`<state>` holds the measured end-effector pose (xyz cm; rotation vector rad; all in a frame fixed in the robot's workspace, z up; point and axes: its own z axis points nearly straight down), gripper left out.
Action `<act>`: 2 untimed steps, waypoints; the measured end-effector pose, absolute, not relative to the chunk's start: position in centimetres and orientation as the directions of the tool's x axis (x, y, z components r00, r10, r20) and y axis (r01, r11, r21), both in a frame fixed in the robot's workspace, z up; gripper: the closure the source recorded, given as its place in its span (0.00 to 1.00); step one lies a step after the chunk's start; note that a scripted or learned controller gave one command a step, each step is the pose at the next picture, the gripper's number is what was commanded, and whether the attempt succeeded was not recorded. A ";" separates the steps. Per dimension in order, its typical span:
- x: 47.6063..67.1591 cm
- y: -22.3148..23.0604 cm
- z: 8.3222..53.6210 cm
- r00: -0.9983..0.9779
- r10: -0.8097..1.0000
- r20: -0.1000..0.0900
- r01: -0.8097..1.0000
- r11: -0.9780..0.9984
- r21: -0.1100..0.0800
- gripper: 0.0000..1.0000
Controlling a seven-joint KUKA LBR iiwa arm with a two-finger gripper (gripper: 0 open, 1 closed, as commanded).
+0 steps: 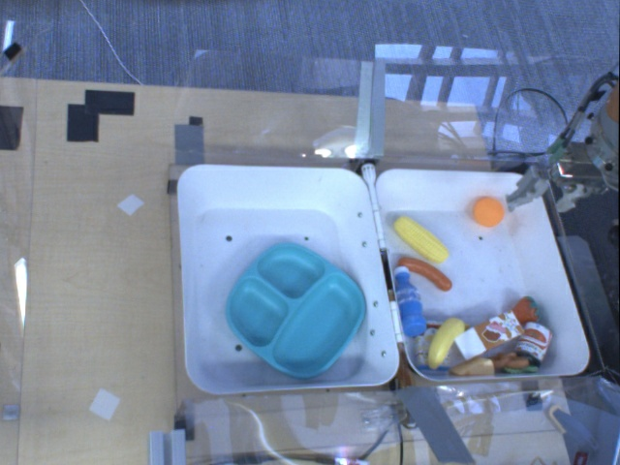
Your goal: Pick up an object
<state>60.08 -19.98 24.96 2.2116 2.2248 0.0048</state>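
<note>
The end effector (531, 188) hangs at the far right rim of the right shallow white plastic bin (542, 260), its grey tip just beside a small orange ball (489, 211) and apart from it; nothing sits in its grasp, and whether it is wide or narrow I cannot tell. The ball lies alone in the far right part of that bin, with bare white floor all round it. Nearer the divider lie a yellow toy corn cob (420, 239) and, just below it, a red-orange toy sausage (424, 272), both slanted. A small blue bottle (409, 303) lies along the left wall of the bin, close to a yellow toy banana (445, 341). The near right corner is crowded with a white and orange printed packet (509, 332) and other small toys touching one another, too jumbled to tell apart. The left shallow white plastic bin (208, 250) holds a teal plastic plate with three compartments (295, 308), set toward its near side, with open floor along the far wall. The two bins sit side by side, touching, on a pale wooden tabletop (87, 260) bearing black squares (97, 112), and grey carpet (242, 27) lies beyond.
</note>
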 end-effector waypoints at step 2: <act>60.3 -11.9 8.8 0.392 0.920 0.004 0.920 -0.392 0.010 0.00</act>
